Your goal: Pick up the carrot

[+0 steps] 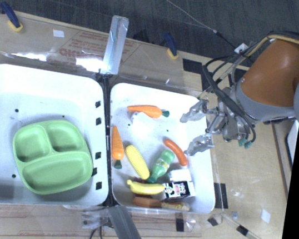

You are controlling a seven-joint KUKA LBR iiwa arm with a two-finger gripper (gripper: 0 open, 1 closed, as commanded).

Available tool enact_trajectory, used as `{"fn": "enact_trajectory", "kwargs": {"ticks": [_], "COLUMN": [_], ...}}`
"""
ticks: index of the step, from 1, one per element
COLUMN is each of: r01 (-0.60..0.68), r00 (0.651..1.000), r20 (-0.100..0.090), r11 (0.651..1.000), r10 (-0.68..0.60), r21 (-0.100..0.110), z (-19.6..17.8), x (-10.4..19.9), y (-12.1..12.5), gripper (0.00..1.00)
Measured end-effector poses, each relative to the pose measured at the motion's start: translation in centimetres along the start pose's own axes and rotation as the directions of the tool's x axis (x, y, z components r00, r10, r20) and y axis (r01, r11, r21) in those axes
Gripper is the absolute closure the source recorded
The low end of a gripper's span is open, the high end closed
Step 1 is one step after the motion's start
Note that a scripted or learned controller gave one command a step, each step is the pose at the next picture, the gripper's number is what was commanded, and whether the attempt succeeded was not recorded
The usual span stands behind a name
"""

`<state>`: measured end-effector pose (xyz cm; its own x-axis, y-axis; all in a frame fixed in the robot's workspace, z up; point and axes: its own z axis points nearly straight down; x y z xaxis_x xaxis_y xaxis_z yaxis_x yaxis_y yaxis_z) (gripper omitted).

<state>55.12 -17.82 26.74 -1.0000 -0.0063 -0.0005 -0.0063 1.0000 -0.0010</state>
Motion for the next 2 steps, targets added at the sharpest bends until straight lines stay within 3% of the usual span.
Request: {"fn": "enact_trajectory", "kwargs": {"ticks": [1,2], "r01": [-0.034,-0.118], "r00": [0.999,0.993], "r20": [-0.012,-0.005], "r11": [0.999,0.993], "r10": [0.034,0.118], "r21": [-0.005,-0.004], "z": [11.3,17.9], "x": [2.7,-8.7], "y": [3.6,8.7], "gripper": [0.00,0.00]}}
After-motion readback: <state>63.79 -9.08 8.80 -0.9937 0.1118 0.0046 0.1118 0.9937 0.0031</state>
